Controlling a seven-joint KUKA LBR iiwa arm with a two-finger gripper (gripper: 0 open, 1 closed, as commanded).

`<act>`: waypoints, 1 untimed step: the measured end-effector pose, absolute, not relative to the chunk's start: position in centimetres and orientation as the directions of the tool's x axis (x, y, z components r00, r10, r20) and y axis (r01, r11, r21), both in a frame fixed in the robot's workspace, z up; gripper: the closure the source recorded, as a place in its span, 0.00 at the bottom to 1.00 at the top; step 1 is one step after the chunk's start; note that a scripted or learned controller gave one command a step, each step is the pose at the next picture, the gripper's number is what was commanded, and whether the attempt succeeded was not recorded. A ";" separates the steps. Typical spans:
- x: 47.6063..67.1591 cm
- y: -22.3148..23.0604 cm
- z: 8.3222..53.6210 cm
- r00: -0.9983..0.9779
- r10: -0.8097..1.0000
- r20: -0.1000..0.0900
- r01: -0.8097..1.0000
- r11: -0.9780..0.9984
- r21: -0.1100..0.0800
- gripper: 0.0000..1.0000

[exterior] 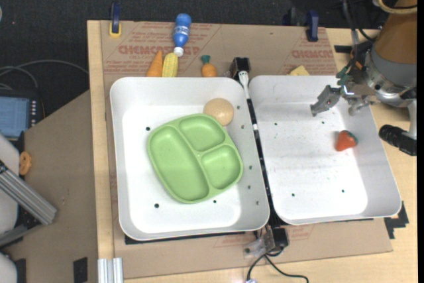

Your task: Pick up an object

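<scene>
One grey two-finger gripper hovered over right shallow white bin, jaws spread, holding nothing; small red strawberry-shaped toy lay just near of it.

We see a brown bench carrying two white bins side by side: the left bin and the right bin, their edges touching. Along the far edge lie a blue bottle, a corn cob, an orange carrot and a small carrot.
</scene>
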State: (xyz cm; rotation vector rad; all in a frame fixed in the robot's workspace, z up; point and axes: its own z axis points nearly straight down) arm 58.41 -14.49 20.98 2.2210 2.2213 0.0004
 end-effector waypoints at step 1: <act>54.3 -21.3 13.7 0.007 1.000 0.001 1.000 -0.007 -0.008 0.00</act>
